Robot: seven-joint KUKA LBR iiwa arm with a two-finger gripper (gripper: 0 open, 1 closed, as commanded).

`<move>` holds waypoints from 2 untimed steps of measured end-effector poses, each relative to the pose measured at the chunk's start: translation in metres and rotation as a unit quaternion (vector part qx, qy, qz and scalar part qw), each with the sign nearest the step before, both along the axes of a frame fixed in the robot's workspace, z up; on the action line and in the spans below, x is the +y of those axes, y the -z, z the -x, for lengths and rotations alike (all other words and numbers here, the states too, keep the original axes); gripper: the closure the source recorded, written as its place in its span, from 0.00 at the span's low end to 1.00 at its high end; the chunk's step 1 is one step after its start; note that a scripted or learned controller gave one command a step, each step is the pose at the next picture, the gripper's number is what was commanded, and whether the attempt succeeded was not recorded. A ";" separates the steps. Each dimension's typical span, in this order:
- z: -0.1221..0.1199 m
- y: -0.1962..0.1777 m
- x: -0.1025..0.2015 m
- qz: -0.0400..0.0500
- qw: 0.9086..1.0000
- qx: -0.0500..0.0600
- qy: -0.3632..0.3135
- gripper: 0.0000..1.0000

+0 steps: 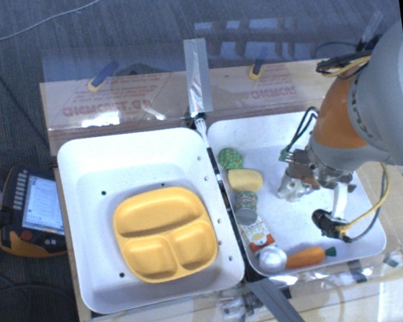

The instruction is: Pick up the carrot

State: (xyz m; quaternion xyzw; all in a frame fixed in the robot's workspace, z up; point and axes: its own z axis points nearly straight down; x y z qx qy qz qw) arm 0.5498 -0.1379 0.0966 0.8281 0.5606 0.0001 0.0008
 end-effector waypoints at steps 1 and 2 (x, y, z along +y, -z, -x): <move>-0.042 -0.089 -0.027 0.001 1.000 0.005 0.013 1.00; 0.005 -0.051 0.023 0.000 0.983 0.006 0.181 1.00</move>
